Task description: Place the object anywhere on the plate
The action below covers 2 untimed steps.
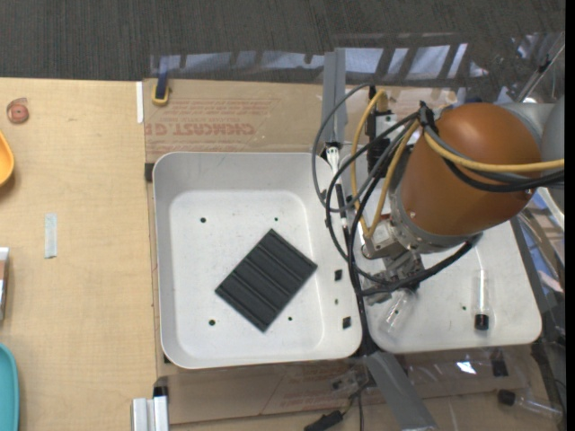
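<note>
Looking from the near edge of the bench, we see brown cardboard (pixel 269 393) showing under the two white bins, with a grey bracket (pixel 395 389) poking out between them. To the left lies a pale wooden tabletop (pixel 81 330), with a teal rim (pixel 7 393) at its lower corner and a small clear strip (pixel 50 236) farther up.

The left bin (pixel 180 330) holds a dark ribbed rectangular plate (pixel 266 278), lying flat and turned at a slant near the bin's middle. The right bin (pixel 512 330) holds a slim clear pen-like object with a black end (pixel 481 302), lying near its right wall, well apart from the plate.

Over the right bin's left part hangs the gripper (pixel 395 299), below the arm's orange band (pixel 472 164) and a tangle of black and yellow cables (pixel 359 196). We see its fingers spread apart, with nothing between them.

Farther back, the cardboard bears reversed red print (pixel 211 119), a yellow clamp (pixel 161 92) grips its corner, and an orange dish edge (pixel 4 164) and a small red ring (pixel 17 111) sit on the wood. Beyond all this runs dark grey carpet (pixel 225 12).
</note>
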Available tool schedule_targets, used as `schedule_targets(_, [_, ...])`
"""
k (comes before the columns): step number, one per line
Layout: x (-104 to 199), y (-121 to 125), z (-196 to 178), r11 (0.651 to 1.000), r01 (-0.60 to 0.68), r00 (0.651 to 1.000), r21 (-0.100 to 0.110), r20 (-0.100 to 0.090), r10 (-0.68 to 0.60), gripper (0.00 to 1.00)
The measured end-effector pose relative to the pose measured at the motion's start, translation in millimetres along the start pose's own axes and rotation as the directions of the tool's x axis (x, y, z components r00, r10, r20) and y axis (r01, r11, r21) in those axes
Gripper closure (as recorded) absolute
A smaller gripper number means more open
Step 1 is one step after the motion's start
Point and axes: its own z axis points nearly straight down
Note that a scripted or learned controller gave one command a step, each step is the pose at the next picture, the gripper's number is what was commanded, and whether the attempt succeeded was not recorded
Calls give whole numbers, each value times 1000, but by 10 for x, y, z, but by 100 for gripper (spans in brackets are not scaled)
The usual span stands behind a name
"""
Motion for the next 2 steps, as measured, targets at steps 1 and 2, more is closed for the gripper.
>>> schedule_targets(1, [-322, -62, -1001, 829, 559, 829, 2, 2, -559, 100])
schedule_targets(2, [-912, -269, 4, 745, 667, 745, -2, 4, -667, 100])
